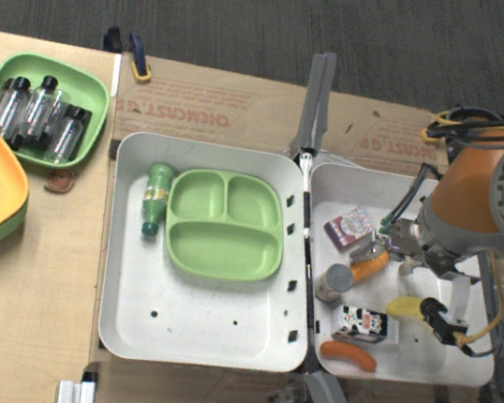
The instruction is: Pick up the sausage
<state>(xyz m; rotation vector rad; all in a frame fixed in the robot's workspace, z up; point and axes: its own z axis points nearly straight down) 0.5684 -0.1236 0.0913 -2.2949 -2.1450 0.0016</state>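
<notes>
Sausage [348,355] well apart from claw [379,249]

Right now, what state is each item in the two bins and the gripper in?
sausage: lying flat at the right bin's near edge, not gripped
green bottle: lying on its side beside the tray
green divided tray: right side up, compartments bare
small can: upright
carton: lying flat
purple packet: lying flat
gripper: low over an orange item
</notes>
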